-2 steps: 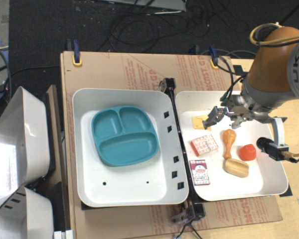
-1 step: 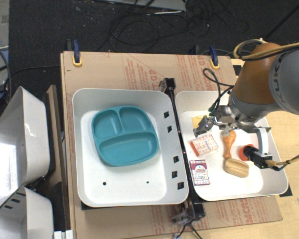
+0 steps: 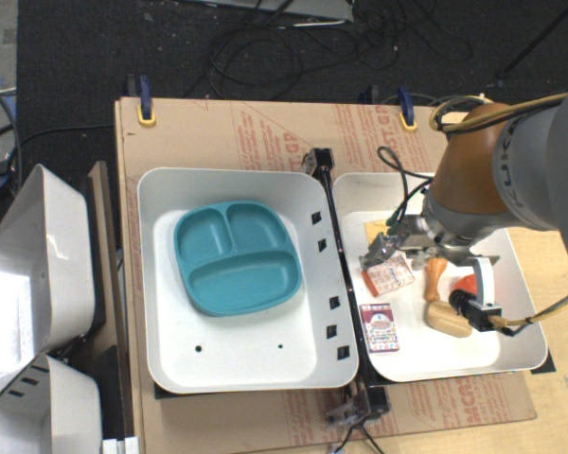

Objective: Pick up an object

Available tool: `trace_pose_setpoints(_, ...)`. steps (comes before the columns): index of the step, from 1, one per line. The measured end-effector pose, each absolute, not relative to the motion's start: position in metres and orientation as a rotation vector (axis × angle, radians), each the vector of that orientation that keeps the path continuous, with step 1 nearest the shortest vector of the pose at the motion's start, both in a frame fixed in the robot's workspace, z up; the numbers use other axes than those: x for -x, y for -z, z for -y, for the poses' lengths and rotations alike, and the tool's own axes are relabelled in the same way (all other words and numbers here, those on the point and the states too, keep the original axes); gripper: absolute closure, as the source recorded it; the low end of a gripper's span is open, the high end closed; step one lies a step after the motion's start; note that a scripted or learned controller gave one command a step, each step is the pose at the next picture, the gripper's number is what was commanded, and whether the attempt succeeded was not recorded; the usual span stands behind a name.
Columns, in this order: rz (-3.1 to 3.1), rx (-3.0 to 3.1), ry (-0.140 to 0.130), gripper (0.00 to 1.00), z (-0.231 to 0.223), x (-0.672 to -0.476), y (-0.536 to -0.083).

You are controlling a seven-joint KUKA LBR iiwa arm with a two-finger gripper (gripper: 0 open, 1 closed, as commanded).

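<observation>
Packet [image 3: 390, 276], flat, red-white printed, under gripper [image 3: 383, 250]; gripper state unclear. Teal moulded divided plate [image 3: 237, 257] in left bin [image 3: 161, 282].

A brown worktop [image 3: 265, 135] sits on dark carpet [image 3: 66, 45]. Cables [image 3: 256, 41] trail at 12 o'clock; white tubs [image 3: 33, 263] stand at 9 o'clock.

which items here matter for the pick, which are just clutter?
Job: claw over the right bin; red-and-white packet, maroon card, tan block, orange piece, yellow piece.

Lying about: teal divided plate in the left bin.
</observation>
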State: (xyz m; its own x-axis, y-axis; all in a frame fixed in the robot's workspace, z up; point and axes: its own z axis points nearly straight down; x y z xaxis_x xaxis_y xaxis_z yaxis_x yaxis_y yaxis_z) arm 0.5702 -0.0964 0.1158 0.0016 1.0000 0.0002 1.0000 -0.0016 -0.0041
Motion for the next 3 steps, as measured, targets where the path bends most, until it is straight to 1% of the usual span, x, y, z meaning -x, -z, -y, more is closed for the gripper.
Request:
trace_pose_setpoints(1,2.221,2.226,0.001,0.0,0.097,-0.571,-0.093)
trace_pose_setpoints(2,2.218,2.224,0.0,1.0,0.096,-0.571,-0.102)
trace_pose_setpoints(3,2.226,2.221,0.003,1.0,0.093,-0.572,-0.145)
